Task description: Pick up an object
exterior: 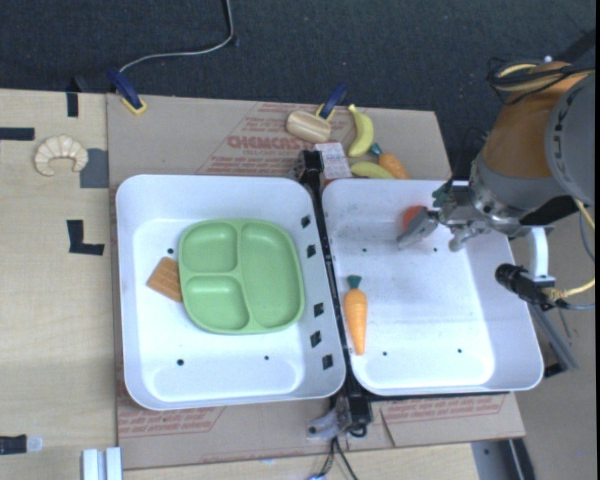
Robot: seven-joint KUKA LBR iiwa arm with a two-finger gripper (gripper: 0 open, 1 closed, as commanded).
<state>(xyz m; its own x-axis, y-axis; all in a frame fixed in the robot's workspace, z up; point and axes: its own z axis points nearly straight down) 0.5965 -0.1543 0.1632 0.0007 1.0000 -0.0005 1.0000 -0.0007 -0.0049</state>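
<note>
My gripper (437, 234) hangs over the upper right part of the right bin (500, 363), its two grey fingers spread apart and open. A small red object (412, 213) lies on the bin floor just up and left of the left fingertip (415, 231), beside it and not between the fingers. An orange toy carrot (355, 314) lies along the right bin's left wall, well below and left of the gripper. In the left bin (140, 368) sits a green divided plate (242, 275), with a tan flat piece (165, 279) tucked at its left edge.
Behind the bins on the cardboard lie a bread roll (308, 124), a yellow banana (362, 133), an orange piece (390, 164) and a small packet (331, 158). A croissant (60, 154) rests on the bench at far left. Black clips line the wall between the bins.
</note>
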